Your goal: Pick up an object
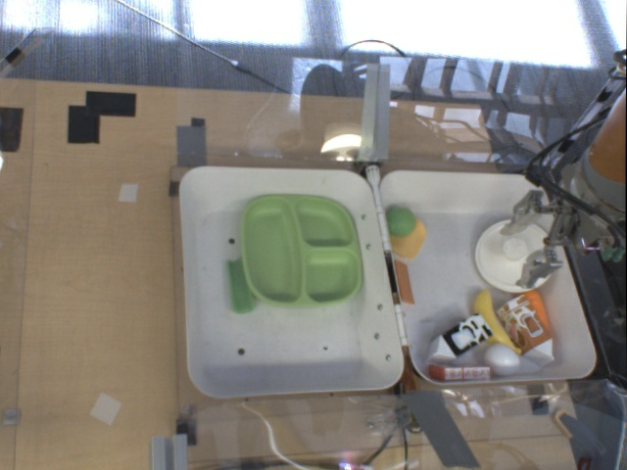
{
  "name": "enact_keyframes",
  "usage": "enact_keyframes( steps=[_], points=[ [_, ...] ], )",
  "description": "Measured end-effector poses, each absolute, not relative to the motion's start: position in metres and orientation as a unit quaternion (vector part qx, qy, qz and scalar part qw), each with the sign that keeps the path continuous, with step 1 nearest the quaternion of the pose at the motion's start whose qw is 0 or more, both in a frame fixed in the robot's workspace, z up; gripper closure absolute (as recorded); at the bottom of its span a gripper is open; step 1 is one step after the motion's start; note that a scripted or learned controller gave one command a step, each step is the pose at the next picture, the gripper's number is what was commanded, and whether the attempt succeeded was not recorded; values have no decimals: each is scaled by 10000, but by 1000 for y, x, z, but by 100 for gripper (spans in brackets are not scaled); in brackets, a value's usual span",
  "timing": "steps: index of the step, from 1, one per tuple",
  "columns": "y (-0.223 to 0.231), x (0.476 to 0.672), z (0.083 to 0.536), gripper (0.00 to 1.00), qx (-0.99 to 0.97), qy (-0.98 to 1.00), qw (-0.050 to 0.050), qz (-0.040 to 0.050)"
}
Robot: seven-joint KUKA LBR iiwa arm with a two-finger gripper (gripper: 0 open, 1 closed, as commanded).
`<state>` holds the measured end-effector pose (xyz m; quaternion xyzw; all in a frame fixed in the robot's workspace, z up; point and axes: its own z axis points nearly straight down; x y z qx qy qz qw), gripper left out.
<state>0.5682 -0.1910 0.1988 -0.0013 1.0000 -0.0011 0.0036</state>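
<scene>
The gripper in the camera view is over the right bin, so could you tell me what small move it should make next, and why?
Probably a short descent. The gripper sits with its fingers spread over the white plate in the right bin, nothing between them. The banana and orange packet lie just in front; lowering onto the plate rim seems the nearest grasp.

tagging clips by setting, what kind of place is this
Likely a robot lab bench for grasping trials: two white bins side by side, a gripper over the right one, toy items like a banana inside.
</scene>
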Motion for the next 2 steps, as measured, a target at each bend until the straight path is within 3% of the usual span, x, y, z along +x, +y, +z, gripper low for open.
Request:
enact_keyframes(
  steps=[1, 2],
  points=[
    [-204, 534, 104, 0, -69, 9999, 87, -22],
    [-204, 514, 91, 0, 285, 9995, 93, -14]
  ],
)
